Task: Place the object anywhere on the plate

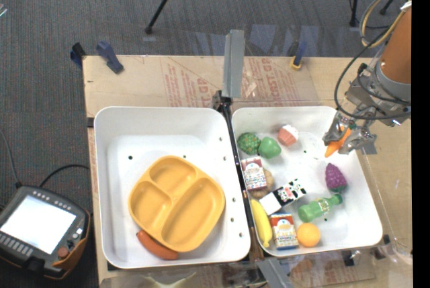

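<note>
A: What does the worktop (154, 82) carry?
B: Two white bins side by side. The left bin (111, 139) holds the yellow plate (177, 203), three compartments, lying at the bin's centre toward five o'clock. A sausage (156, 246) pokes out from under the plate's seven o'clock edge.
A: And the right bin (366, 213)?
B: Toys crowd it: a green bottle (319, 207) at five o'clock, a banana (261, 222) at seven, a purple grape bunch (336, 176) at three, an orange (308, 234) near the bottom wall, and a cupcake (288, 135) at twelve.
A: Where is the arm?
B: The hand (349, 135) hangs over the right bin's two o'clock corner. Its fingers are closed narrowly on an orange carrot (338, 141), which is raised above the bin floor, well apart from the plate.
</note>
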Robot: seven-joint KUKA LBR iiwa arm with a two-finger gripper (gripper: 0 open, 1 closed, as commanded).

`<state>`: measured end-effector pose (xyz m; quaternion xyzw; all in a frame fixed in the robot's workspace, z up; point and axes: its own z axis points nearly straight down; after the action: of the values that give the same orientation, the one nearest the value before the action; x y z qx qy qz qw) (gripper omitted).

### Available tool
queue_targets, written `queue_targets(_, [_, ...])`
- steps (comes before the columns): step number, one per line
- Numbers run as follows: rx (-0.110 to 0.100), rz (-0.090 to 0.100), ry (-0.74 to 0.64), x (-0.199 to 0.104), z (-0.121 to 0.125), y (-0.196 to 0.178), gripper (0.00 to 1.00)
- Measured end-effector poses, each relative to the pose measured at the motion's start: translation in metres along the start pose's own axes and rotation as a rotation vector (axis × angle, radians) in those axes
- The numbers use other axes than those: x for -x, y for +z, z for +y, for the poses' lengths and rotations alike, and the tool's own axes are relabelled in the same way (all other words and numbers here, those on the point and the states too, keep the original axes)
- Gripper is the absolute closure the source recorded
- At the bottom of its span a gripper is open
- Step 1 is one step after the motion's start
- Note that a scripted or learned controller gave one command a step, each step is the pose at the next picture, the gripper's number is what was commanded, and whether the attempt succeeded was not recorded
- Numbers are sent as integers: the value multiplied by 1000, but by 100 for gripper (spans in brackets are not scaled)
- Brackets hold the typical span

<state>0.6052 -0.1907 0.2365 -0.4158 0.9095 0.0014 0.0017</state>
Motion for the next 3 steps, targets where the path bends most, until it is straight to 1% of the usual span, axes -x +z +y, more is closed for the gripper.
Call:
queue_targets(1, [10,4,-47,9,105,47,100])
queue_targets(2, [6,3,-435,54,184,51,100])
queue_targets(3, [4,2,-508,107,214,51,100])
